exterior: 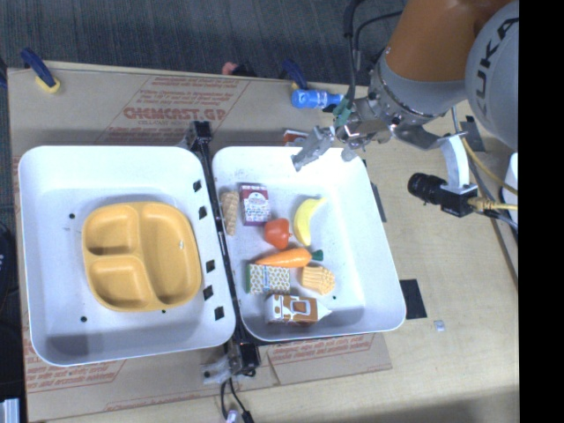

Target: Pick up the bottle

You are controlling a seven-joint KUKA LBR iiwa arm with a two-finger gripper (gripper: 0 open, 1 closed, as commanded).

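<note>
Fingers [310,154] above right bin [381,263] rim, bottle [310,100] beyond on bench

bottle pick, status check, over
Gripper above right bin's far edge, nothing held. Bottle on bench behind that bin, untouched. Nothing between them.

Single fixed overhead camera, slanted down on both bins [26,236], seemingly mid-distance.

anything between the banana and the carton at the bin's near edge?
Yes, in the camera view: between the banana and the carton lie the carrot and a waffle.
</note>
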